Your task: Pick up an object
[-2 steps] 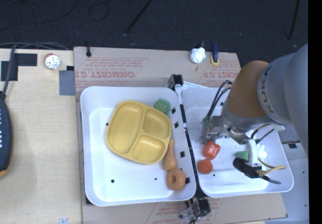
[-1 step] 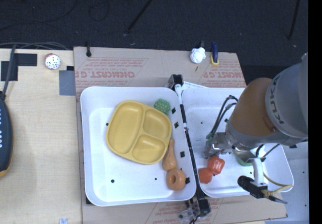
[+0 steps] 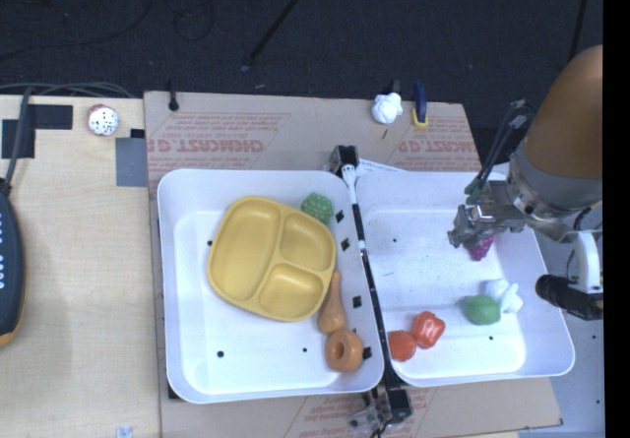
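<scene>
A small purple object (image 3: 480, 248) sits in the right bin (image 3: 551, 352), near its right wall and toward the far side, directly under the gripper (image 3: 473, 229). The gripper's dark fingers reach down onto the purple object, and part of it peeks out below them, but the view is too blurred to tell whether the jaws are apart, together, or clamped on it. The grey arm (image 3: 566, 146) with its orange band comes in from the right edge above the bin.

Toward the near right corner of the same bin lies a green round toy (image 3: 481, 310) touching a small white piece (image 3: 507, 295). Along the near wall, left of these, a red pepper (image 3: 428, 329) lies just beside an orange-red tomato (image 3: 402, 344).

The left bin (image 3: 187, 328) holds a yellow divided plate (image 3: 273, 257) near its middle. A green leafy toy (image 3: 317, 207) sits at the plate's far right edge. An orange-brown elongated toy (image 3: 333, 306) lies along the plate's right side, and a brown doughnut (image 3: 345, 350) rests just beyond its near end, close to the bin's near right corner.

Both bins rest on a cardboard sheet (image 3: 246, 136). On its far edge sit a crumpled white object (image 3: 387, 108) and a blue and yellow clip (image 3: 420, 106).
</scene>
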You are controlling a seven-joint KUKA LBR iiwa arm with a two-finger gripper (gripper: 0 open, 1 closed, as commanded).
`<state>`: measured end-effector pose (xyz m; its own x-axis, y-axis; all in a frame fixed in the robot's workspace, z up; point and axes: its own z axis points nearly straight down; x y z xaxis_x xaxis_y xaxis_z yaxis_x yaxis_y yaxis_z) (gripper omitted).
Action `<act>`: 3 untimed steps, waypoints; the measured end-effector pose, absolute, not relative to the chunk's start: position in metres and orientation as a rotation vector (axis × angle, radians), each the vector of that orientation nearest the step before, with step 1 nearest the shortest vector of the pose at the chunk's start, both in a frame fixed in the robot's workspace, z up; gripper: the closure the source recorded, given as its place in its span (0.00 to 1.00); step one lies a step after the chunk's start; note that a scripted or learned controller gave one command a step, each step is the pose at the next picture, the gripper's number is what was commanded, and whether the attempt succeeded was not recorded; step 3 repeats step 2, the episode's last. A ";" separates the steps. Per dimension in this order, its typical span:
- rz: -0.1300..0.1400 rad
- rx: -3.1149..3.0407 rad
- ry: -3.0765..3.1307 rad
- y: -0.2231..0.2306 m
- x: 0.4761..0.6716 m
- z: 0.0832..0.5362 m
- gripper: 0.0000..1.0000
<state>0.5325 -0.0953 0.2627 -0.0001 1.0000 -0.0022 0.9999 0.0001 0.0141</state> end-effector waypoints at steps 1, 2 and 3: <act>0.004 2.215 2.229 -0.025 0.507 0.300 1.00; 0.009 2.211 2.227 0.048 0.518 0.385 1.00; 0.009 2.211 2.227 0.048 0.518 0.385 1.00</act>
